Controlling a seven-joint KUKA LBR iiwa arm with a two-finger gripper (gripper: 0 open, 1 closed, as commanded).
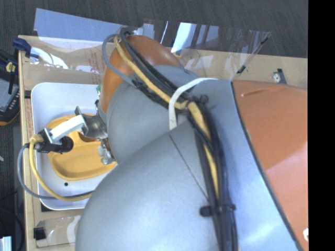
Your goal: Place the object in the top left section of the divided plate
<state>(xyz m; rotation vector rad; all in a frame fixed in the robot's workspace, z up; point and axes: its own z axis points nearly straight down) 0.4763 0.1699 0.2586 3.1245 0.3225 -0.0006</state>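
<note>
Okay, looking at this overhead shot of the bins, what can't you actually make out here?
- Claw: its fingers are hidden in the camera view behind the arm and wrist hardware.
- Yellow divided plate: its right part is covered by the arm, so the sections cannot be told apart.
- The object to place: cannot be identified.
- Right bin: hidden under the arm.
- Left bin: only its left part is visible.

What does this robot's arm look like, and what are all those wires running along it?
The arm is bulky and rounded, with smooth grey shells and orange sections. A bundle of black and yellow cables runs along its top, bound by a white strap and black ties. Near the yellow divided plate, a yellow cable loops out from the wrist past a small white and black fitting.
</note>
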